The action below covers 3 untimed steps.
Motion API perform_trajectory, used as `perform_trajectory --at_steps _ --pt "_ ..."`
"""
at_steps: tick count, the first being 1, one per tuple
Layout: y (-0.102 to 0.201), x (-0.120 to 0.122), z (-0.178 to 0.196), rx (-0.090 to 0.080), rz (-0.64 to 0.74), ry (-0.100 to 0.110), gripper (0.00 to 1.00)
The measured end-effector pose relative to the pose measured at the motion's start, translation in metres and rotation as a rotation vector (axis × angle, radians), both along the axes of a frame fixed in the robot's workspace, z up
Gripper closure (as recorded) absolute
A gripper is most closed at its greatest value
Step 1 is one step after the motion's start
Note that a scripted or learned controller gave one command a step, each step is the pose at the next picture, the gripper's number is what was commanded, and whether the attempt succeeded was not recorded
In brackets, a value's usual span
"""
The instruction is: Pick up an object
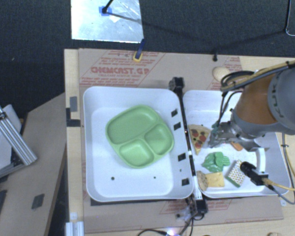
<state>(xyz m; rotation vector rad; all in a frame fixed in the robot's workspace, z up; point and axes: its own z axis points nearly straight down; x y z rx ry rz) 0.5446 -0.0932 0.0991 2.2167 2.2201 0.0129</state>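
In the right bin (206,102) lie a pizza slice (198,135), a green leafy piece (216,161), a tan cracker-like piece (212,180) and a small checkered green-and-white piece (234,173). An orange bit (237,145) peeks out by the wrist. My gripper (217,137) hangs low over the right bin, just right of the pizza slice and above the green piece. The arm's grey and orange body covers the bin's right half.
The left bin (98,181) holds a pale green divided plate (139,135). A black hinge strip (183,132) runs between the two bins. A shiny foil sheet (106,13) lies beyond the bench at the back.
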Motion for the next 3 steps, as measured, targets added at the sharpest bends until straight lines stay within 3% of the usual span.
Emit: perform_trajectory --at_steps 2,3 --pt "0.005 -0.002 0.105 -0.004 0.003 0.004 1.00" --pt "0.005 -0.001 0.126 -0.003 0.003 0.005 1.00"
